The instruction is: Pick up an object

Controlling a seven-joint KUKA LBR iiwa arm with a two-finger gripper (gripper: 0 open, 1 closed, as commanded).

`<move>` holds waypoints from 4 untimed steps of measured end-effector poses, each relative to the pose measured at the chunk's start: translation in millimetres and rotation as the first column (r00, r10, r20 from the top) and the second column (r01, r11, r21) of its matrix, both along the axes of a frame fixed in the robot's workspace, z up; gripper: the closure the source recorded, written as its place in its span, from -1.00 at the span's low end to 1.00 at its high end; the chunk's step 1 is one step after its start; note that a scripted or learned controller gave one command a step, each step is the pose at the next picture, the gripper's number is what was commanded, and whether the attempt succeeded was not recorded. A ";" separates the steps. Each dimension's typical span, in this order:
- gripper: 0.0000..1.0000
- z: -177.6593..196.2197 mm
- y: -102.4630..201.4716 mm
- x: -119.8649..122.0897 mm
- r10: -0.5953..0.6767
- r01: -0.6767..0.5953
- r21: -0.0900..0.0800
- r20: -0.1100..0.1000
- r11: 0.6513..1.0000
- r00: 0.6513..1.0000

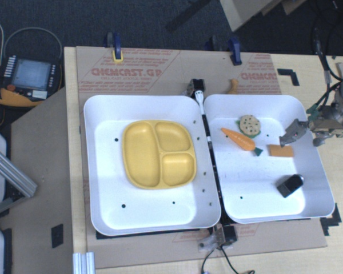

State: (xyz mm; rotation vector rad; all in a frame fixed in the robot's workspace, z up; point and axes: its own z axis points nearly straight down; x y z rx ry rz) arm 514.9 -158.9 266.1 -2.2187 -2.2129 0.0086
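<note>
Black block (290, 185): nearest, low in the right bin (308, 210), alone.
Orange slab (280, 151): mid-bin, the closest target to the tool.
Carrot (238, 138): left of the slab, below the round cookie (249, 125).
Gripper (306, 135): over the bin's right side, jaws apart, nothing between them.
Advice: centre over the slab, straddle its short sides, descend straight.
</note>
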 end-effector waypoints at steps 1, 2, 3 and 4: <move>-1.00 4.8 0.2 1.9 0.003 -0.003 -0.002 0.010 1.000 1.000; -1.00 -58.8 -1.2 -0.5 0.002 -0.002 0.001 0.001 1.000 1.000; -1.00 -115.9 8.9 2.2 0.003 -0.003 0.001 0.002 1.000 1.000; -1.00 -160.6 11.0 6.2 0.002 -0.002 0.001 0.003 1.000 1.000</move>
